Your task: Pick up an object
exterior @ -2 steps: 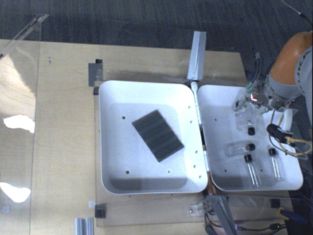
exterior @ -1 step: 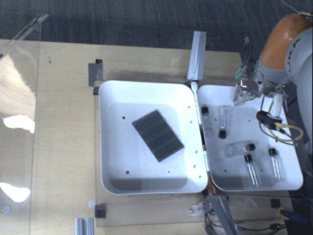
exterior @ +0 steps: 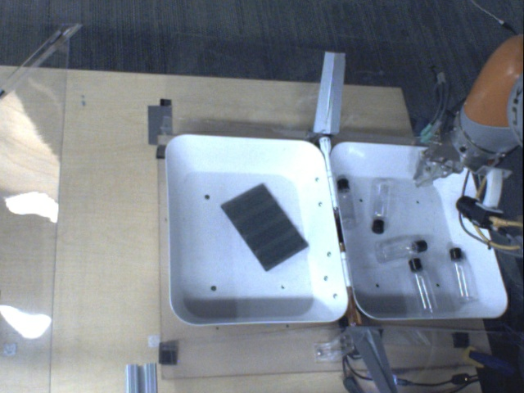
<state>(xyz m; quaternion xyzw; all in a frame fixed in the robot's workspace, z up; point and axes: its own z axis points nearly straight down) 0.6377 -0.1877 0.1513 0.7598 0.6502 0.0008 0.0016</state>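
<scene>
No words or labels can be read on anything here. The right bin (exterior: 483,301) holds several small clear vials with black caps. Two vials (exterior: 420,281) (exterior: 459,270) lie side by side near the front. One vial (exterior: 401,249) lies flat in the middle, one (exterior: 381,210) sits behind it, and one (exterior: 343,199) rests by the left wall. The left bin (exterior: 188,293) holds a flat dark grey pad (exterior: 264,226), turned at a slant. The gripper (exterior: 431,169) hangs over the back right corner of the right bin, perhaps just above it. I cannot tell if it is grasping anything. Cables (exterior: 483,215) hang beside the arm.
</scene>
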